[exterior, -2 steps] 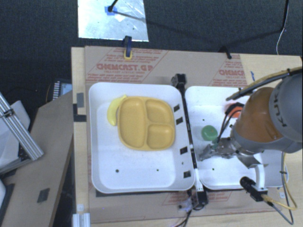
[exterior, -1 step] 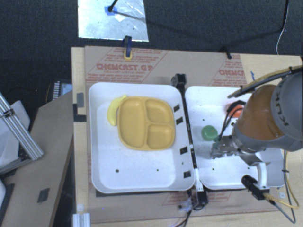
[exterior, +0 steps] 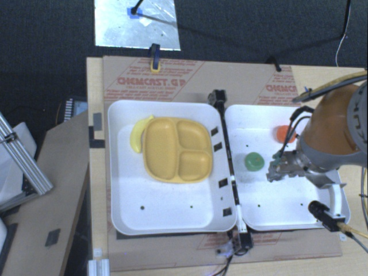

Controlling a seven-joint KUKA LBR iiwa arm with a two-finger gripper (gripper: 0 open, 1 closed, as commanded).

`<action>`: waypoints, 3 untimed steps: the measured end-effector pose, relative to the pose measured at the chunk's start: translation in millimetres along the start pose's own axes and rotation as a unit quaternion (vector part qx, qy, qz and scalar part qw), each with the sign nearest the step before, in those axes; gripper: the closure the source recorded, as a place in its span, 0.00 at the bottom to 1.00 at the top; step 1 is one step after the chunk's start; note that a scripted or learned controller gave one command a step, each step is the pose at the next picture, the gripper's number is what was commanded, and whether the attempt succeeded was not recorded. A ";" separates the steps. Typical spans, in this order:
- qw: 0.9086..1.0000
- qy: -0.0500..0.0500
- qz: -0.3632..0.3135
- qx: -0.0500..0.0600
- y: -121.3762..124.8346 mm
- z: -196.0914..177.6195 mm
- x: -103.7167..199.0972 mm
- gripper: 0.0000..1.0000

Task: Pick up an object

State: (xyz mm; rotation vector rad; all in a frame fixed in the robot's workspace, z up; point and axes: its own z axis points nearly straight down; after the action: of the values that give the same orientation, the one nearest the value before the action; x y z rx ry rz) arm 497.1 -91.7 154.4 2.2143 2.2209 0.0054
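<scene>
Grey arm [exterior: 336, 137] over right bin [exterior: 253, 211] | tool [exterior: 275, 172] beside green ball [exterior: 254, 161]

Two smooth white plastic bins [exterior: 123, 211] sit on matt brown cardboard [exterior: 190, 76]. A glossy yellow plastic divided plate [exterior: 175, 149] lies centre-left. Crinkled shiny foil sheet [exterior: 137, 16] at upper left.

The left bin [exterior: 123, 206] holds a yellow tray [exterior: 175, 149] with a banana [exterior: 137, 134] tucked against its left edge. In the right bin [exterior: 287, 211], the gripper [exterior: 275, 171] sits just beside a green ball [exterior: 254, 161]; an orange ball [exterior: 283, 133] lies near the arm [exterior: 336, 128]
</scene>
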 end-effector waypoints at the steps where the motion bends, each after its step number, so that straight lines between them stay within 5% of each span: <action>1: 1.000 0.000 -0.001 -0.001 0.9 -64.1 -0.3 1.00; 2: 1.000 0.000 0.000 0.002 1.7 -63.8 -0.3 1.00; 3: 1.000 0.001 -0.003 0.002 21.6 -60.9 41.5 1.00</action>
State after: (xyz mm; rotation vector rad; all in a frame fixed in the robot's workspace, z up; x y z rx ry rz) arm 518.2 -50.1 215.4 2.2104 2.2301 0.0043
